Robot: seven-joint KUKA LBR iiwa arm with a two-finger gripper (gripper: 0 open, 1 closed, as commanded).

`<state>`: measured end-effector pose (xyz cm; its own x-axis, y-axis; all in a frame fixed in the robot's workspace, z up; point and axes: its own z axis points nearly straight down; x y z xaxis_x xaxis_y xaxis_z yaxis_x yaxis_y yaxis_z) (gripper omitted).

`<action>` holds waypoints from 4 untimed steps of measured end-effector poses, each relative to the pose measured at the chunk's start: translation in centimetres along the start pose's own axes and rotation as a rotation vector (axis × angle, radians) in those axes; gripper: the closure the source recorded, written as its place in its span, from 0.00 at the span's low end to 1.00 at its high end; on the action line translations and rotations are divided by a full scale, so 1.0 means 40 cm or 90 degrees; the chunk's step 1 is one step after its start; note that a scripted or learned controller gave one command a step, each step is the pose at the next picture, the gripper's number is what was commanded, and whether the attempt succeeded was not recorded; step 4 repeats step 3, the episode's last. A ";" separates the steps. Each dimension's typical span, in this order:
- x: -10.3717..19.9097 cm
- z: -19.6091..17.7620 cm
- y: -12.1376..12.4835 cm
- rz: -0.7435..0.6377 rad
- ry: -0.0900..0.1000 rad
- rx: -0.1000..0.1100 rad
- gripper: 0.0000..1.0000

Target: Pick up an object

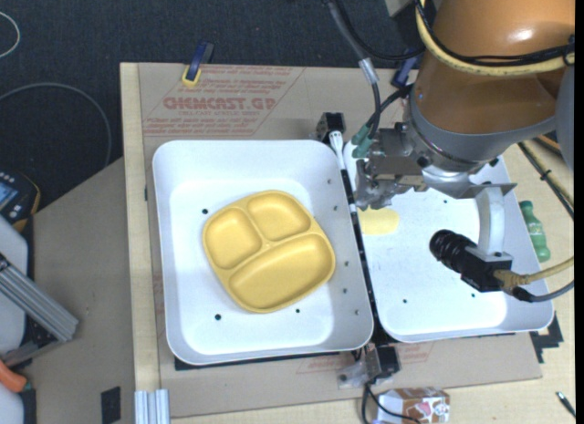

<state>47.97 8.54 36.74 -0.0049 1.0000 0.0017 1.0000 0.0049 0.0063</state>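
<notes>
yellow moulded plastic divided plate [267, 251] lay flat in the left white bin [173, 231]; the gripper [372, 196] hovered over a pale yellow piece [380, 222], apparently targeting it, grip state unclear.

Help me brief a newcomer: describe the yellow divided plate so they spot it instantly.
Start at the left white bin. The yellow divided plate lies alone near its middle, rounded, with three compartments. Across the divider, the right white bin holds only smaller, differently shaped items.
</notes>
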 end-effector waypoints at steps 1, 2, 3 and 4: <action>0.176 -0.130 0.001 -0.002 0.001 -0.001 1.00; 0.167 -0.149 0.002 0.001 -0.001 0.002 1.00; 0.169 -0.175 0.003 0.000 -0.001 0.000 1.00; 0.169 -0.175 0.003 0.000 -0.001 0.000 1.00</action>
